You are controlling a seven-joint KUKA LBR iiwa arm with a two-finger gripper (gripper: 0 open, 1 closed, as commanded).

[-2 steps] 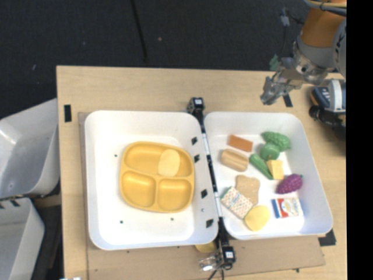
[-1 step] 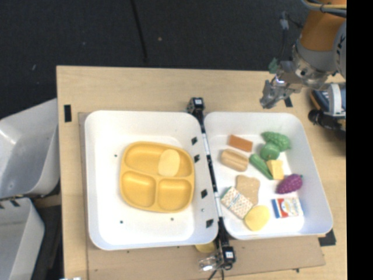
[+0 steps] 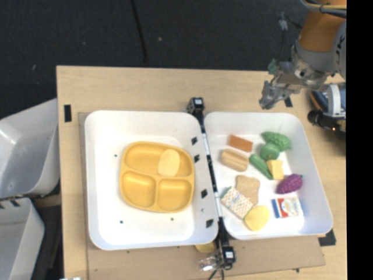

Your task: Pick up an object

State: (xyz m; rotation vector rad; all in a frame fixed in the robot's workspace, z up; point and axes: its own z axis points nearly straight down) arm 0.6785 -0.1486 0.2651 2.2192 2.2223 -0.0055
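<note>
Bearing two bins [image 3: 93,156], tan bench [image 3: 145,86] (dark floor).

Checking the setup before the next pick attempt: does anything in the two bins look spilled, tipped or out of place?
Nothing stands out. The yellow divided plate lies flat in the left bin with one pale oval piece in a compartment. The toy foods lie loosely scattered within the right bin. The gripper hovers beyond the right bin's far edge.

A robotics lab — a wooden bench [image 3: 70,92] with two white bins [image 3: 93,156] of toy food [image 3: 256,174].
</note>
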